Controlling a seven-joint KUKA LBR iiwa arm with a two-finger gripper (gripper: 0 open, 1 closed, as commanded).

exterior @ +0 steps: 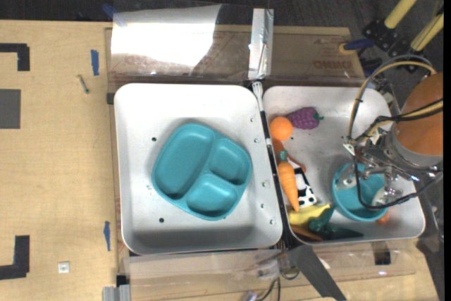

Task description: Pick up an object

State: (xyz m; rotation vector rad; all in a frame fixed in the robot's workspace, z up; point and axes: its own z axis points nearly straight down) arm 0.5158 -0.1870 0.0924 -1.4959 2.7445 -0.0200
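Claw (371,176) hovers over the teal bowl (358,202) in the right bin (331,106), grip state unreadable; bowl looks light, rigid, slick, so pinch its rim.

claw (370,176) hangs over teal bowl (352,206) in right bin (331,106).

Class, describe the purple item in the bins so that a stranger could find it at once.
Start at the right-hand white bin. Near its far edge, by the wall shared with the other bin, lies a small purple bunch of grapes. It sits just beside a round orange fruit and is the only purple thing.
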